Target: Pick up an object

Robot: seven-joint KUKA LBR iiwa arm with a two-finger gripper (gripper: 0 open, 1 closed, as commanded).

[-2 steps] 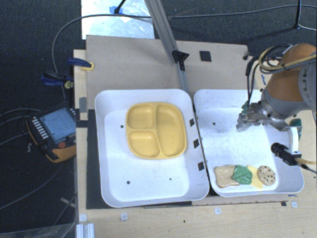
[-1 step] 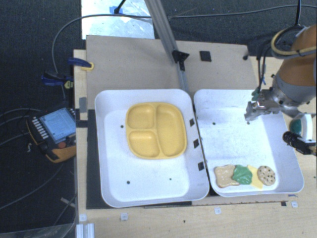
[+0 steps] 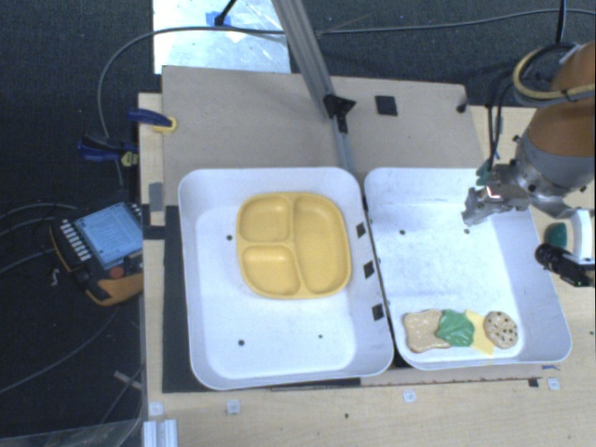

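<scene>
Along the near edge of the right bin lies a row of toy foods: a tan bread slice, a green leafy piece, a yellow cheese piece and a chocolate-chip cookie. My gripper hangs over the far right part of that bin, well behind the foods and apart from them. Nothing shows between its fingers. The arm's orange band sits above it at the right.
The left bin holds a yellow divided plate. A slanted metal pole crosses the bench behind the bins. Clamps and a blue device lie off the bench at the left.
</scene>
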